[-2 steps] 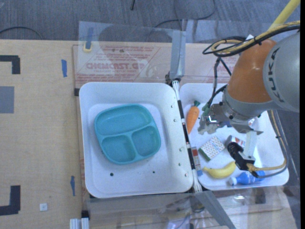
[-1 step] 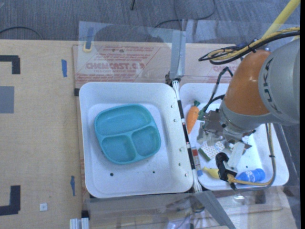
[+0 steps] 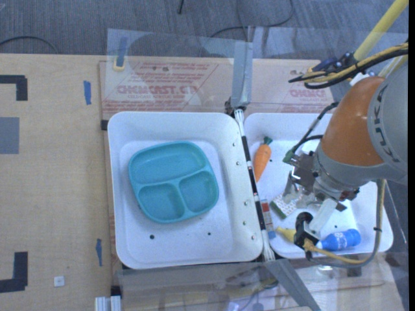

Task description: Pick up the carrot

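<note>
**Carrot lies in the right bin, beside the divider**

While the arm (image 3: 363,135) reaches in from the right over the right bin (image 3: 282,125), the carrot (image 3: 260,161) lies apart from it on the bin floor, close to the wall which this bin shares with the left bin (image 3: 123,135). Its green top points to the far side. The gripper (image 3: 305,199) hangs low near the middle of the right bin, to the right of the carrot; I cannot tell the state of the jaws. Near the front edge lies a blue bottle (image 3: 340,240). In the left bin rests a teal plate (image 3: 172,181) with three compartments. Behind the bins, red printing on the clear sheet (image 3: 162,83) is seen reversed and I cannot read it. The orange band carries letters, but they are cut off at the edge.
</note>
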